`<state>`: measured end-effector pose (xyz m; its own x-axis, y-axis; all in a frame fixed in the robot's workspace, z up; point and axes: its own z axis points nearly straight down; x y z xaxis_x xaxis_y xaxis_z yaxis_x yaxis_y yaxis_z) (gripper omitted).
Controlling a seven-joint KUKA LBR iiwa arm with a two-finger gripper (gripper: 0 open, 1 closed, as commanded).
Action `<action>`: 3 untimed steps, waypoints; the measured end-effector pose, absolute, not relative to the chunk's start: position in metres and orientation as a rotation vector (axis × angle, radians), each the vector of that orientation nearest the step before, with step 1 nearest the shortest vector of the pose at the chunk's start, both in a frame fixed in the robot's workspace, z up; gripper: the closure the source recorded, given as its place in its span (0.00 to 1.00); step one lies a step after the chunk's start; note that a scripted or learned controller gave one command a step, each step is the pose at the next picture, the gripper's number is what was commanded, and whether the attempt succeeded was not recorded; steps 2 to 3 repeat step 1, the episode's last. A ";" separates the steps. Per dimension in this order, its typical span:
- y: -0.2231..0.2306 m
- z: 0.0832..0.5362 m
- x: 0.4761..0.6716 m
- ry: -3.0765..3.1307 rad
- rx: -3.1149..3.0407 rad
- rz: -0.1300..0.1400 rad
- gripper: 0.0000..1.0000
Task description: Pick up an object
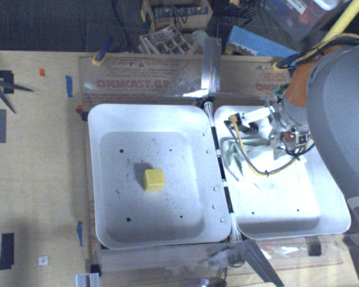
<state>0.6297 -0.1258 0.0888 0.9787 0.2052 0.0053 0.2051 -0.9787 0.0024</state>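
Observation:
A small yellow cube [154, 179] lies near the middle of the left bin [107, 130], alone on its floor. My gripper [232, 164] is in the right bin [299, 214], low against that bin's left wall and close to the divider between the bins. Its two pale fingers [226, 155] are spread, so it is open with nothing between them. The cube lies about a bin's half-width to the left of the gripper, across the divider. A yellow cable [251, 160] loops from the wrist beside the fingers.
The grey arm with its orange band [299, 88] comes in from the right over the right bin's far corner. A cardboard sheet [143, 76] lies behind the bins. The wooden bench [36, 160] spreads to the left.

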 end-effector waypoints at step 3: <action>-0.102 0.095 0.647 0.314 3.125 0.004 1.00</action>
